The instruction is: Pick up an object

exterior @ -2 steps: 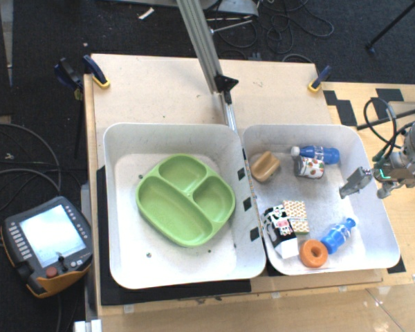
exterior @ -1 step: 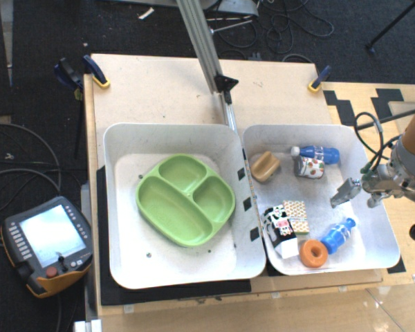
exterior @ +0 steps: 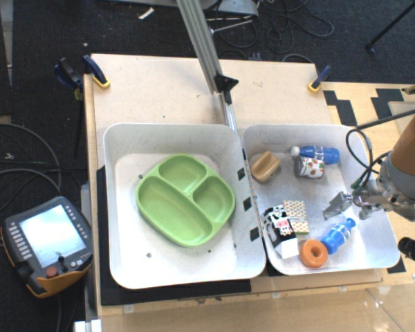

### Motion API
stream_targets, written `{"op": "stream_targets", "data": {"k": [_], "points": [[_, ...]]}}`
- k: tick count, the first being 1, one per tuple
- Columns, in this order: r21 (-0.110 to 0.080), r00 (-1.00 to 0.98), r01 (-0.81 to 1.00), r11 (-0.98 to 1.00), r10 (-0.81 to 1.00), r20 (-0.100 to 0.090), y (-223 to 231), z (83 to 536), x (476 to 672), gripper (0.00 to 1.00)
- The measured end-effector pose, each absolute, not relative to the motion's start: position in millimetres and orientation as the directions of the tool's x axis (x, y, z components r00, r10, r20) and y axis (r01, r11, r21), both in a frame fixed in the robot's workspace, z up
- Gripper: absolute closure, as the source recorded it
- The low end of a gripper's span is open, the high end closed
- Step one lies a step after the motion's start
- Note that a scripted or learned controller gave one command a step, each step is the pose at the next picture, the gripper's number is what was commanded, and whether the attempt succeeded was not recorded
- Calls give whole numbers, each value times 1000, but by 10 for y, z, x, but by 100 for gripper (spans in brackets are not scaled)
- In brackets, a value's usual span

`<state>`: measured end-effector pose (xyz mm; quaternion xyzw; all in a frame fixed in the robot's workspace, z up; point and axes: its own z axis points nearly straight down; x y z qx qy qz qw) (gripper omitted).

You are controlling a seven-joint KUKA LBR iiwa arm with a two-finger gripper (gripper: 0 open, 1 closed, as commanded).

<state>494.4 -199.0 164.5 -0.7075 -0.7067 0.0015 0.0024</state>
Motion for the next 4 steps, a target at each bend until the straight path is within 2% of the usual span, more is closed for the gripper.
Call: {"op": "stream_targets", "data": {"k": [1,2,3,4], "points": [[13,1,1000,-1,1000,-9,-1948,1090,4963,0],[16,1,1000,0,1000,-8,-1948,1215,4975,100],[7,-4,1000,4,1000,-3,-1913,1843,5010,100],[5,-3,1000,3,1000,-3,-1960,2283,5056,100]]}}
